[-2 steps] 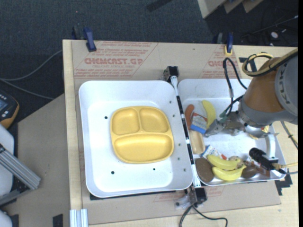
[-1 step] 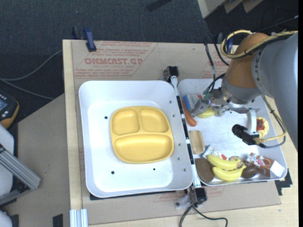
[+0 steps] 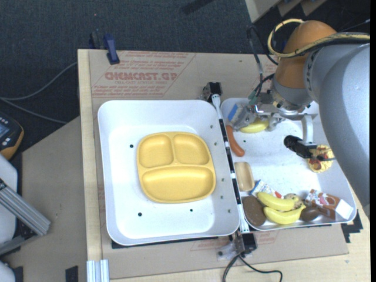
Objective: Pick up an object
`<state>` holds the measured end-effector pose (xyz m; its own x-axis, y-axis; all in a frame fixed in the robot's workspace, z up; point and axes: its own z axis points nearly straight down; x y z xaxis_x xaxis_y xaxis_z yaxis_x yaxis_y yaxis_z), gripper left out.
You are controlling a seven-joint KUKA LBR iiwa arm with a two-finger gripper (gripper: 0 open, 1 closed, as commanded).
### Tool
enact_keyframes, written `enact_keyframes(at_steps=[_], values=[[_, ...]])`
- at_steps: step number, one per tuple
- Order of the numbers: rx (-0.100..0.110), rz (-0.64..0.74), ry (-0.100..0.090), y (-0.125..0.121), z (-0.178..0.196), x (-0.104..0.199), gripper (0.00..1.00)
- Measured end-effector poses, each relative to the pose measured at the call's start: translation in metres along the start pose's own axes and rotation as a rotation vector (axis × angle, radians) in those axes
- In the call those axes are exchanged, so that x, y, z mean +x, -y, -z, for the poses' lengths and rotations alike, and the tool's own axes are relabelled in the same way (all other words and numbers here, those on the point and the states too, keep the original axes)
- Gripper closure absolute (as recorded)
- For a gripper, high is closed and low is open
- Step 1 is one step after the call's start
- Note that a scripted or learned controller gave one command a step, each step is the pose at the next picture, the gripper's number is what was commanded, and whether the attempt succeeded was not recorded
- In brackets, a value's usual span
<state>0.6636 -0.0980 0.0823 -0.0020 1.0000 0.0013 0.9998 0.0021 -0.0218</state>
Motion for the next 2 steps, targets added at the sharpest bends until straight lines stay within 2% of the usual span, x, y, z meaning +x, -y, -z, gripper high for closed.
enact_keyframes(at_steps=[1, 2], values=[[-0.026, -0.008, 0.007, -0.002, 0.028, -0.083, 0.0], [-0.009, 0.002, 0.004, -0.001, 0.003, -0.021, 0.0]])
